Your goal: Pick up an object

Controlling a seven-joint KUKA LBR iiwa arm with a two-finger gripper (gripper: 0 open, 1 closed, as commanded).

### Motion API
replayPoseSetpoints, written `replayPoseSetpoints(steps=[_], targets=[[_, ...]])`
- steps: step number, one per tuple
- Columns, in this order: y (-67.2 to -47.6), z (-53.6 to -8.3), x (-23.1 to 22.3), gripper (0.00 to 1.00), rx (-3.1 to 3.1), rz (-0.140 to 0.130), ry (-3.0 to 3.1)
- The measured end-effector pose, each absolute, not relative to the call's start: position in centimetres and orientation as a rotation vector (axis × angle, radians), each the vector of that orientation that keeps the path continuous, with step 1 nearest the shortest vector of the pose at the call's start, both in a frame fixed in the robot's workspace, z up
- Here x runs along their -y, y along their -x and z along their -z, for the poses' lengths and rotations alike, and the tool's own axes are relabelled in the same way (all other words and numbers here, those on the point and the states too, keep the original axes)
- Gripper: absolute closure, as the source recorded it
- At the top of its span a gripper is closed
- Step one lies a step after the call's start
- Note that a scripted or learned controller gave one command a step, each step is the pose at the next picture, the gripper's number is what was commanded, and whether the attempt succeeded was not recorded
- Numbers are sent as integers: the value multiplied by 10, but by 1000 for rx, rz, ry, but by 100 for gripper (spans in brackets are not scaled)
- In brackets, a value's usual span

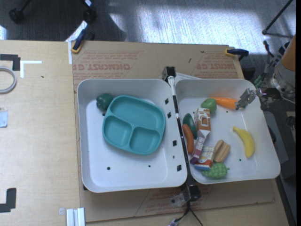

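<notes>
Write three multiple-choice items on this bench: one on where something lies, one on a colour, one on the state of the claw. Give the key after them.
1. Where does the teal divided tray lie?
A. In the left bin
B. In the right bin
C. On the cardboard outside the bins

2. What colour is the banana?
A. Red
B. Yellow
C. Blue

3. Where is the claw right now?
A. Over the left bin, touching the tray
B. At the right bin's upper right, next to the carrot
C. Pressed on the green grapes

Key:
1 A, the tray fills much of the left bin.
2 B, the banana is plainly yellow against the right bin.
3 B, the claw sits just right of the carrot, far from the grapes.
</notes>
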State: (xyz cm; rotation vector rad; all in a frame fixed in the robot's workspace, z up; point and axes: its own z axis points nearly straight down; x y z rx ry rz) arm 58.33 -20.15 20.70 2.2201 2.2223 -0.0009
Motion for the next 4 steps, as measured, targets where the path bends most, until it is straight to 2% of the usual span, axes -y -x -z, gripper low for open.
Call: replayPoseSetpoints(steps=[1, 2, 3, 4], targets=[[-523, -96, 195, 0, -2220, 1, -2224], [-484, -92, 176, 0, -2219, 0, -2225], [-485, -102, 176, 100, -2215, -1, -2227], [-478, -230, 121, 100, -2221, 0, -2219]])
